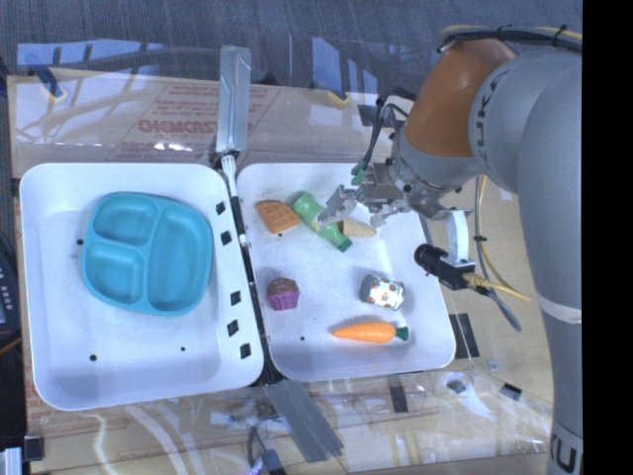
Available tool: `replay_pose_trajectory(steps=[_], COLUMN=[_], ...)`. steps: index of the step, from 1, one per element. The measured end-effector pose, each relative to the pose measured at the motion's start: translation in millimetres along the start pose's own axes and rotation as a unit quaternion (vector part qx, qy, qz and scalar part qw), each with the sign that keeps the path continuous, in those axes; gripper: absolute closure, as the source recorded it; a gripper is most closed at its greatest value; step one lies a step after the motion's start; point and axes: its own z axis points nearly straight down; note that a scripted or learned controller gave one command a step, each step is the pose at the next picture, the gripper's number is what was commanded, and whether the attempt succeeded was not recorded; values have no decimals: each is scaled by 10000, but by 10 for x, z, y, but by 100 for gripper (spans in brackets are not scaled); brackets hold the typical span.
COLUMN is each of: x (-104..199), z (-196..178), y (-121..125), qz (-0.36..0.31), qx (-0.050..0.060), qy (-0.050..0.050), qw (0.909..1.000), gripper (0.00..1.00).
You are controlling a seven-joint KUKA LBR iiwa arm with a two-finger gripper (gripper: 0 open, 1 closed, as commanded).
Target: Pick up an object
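Objects for the pick are all sitting in your right bin (pixel 435 349): an orange carrot (pixel 368 332) near the front edge, a purple cupcake-looking thing (pixel 283 293) toward the left wall, a small white patterned piece (pixel 382 292) just behind the carrot, a tan waffle-ish piece (pixel 277 216) at the far left, and a green item (pixel 318 220) with a pale wedge (pixel 357 229) beside it at the far middle.

Your bench is a cardboard-lined top under clear plastic sheeting, taped at the near edge, with grey carpet-like flooring beyond the far side. Left bin (pixel 40 364) holds a blue divided plate (pixel 148 251) and sits well apart from the action. A grey bar (pixel 233 102) stands upright where the two bins meet.

Your gripper (pixel 348 202) is down over the far part of the right bin, right at the green item and pale wedge. Fingers look spread apart, one tip close to the green item, but you can't tell if it's actually touching. Nothing is visibly between them.
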Motion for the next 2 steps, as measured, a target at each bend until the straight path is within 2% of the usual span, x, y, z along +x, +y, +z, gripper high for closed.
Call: replay_pose_trajectory(steps=[1,2], x=[-185,36], z=[1044,1172], y=[474,203], qz=[323,377], qx=[-38,1], qy=[-14,-3], qw=[9995,9993], gripper=[0,0])
